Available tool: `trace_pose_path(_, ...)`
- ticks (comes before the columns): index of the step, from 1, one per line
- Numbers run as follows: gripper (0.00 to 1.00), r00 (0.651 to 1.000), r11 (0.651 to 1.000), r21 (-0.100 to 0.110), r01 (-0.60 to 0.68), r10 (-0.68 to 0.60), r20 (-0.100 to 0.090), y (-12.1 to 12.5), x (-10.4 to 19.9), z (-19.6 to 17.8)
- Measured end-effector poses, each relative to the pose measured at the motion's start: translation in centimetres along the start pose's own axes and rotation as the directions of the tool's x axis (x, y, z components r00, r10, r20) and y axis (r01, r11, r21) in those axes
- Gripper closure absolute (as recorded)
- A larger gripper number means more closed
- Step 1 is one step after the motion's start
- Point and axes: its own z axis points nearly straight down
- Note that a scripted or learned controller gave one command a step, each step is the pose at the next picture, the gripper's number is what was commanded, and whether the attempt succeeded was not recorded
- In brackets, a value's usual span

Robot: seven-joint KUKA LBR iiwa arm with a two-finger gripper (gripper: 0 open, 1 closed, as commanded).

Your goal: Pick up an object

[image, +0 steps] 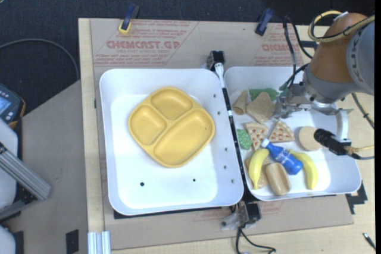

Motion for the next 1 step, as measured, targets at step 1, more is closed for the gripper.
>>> trace_pose_path(1,1.00,1.000,1.000,0.005,0.000,0.000,0.001,0.11,-0.09,-4.18)
